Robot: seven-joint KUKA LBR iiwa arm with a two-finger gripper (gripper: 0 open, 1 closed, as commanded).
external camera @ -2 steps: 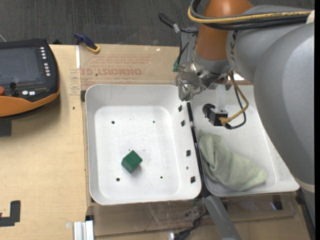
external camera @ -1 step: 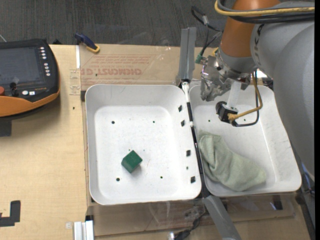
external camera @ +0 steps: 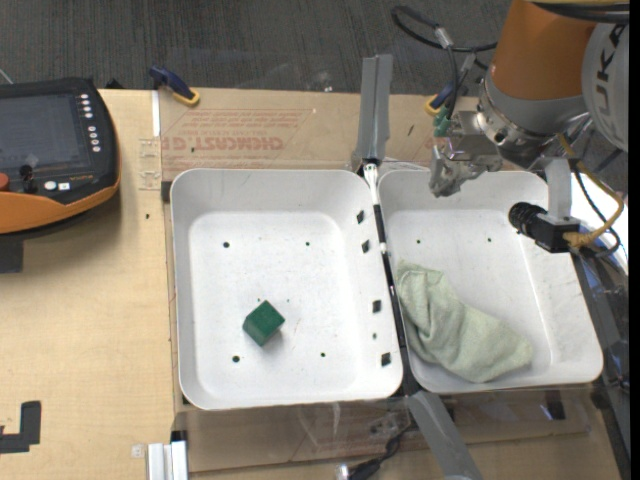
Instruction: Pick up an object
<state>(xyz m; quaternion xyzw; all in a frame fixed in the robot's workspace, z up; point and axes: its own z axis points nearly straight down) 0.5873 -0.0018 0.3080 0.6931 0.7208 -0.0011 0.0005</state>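
Note:
A small green cube (external camera: 264,323) lies in the left bin (external camera: 200,268), toward its front. A crumpled pale green cloth (external camera: 458,326) rests in the right bin (external camera: 560,308), at its front left. My gripper (external camera: 447,180) hangs over the back left corner of the right bin, well above the cloth and apart from it. Nothing shows between its fingers.
A grey upright divider post (external camera: 374,108) stands behind the seam between the bins. An orange-edged teach pendant (external camera: 50,153) lies on the bench at far left. A black camera mount (external camera: 540,226) and cables hang at the arm's right side.

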